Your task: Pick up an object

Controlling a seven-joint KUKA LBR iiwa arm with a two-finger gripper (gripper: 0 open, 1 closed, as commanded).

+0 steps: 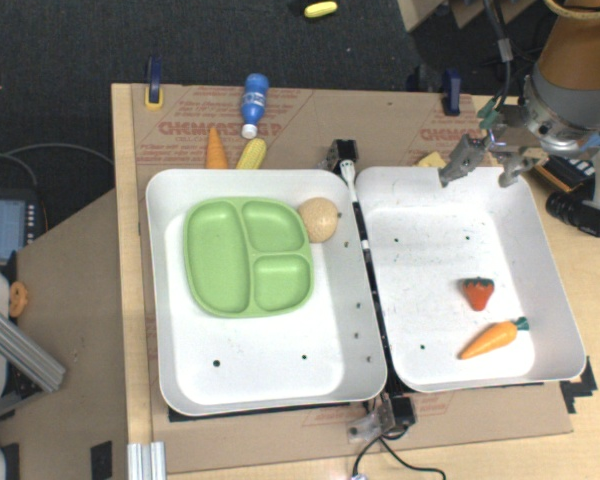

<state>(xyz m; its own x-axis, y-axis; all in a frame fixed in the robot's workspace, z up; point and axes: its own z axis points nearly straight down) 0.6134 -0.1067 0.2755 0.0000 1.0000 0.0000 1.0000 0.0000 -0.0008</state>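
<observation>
The gripper (485,163) hangs over the right bin's (420,268) far rim, fingers spread and gripping nothing, its arm cropped by the frame. Well below it lie a strawberry (478,293) and a carrot (492,338).

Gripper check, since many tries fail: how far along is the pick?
Done: nothing is lifted. In hand: the gripper hangs open over the right bin's far edge, nothing between its fingers. Left: descend and grasp; the strawberry and carrot lie in that bin.
</observation>
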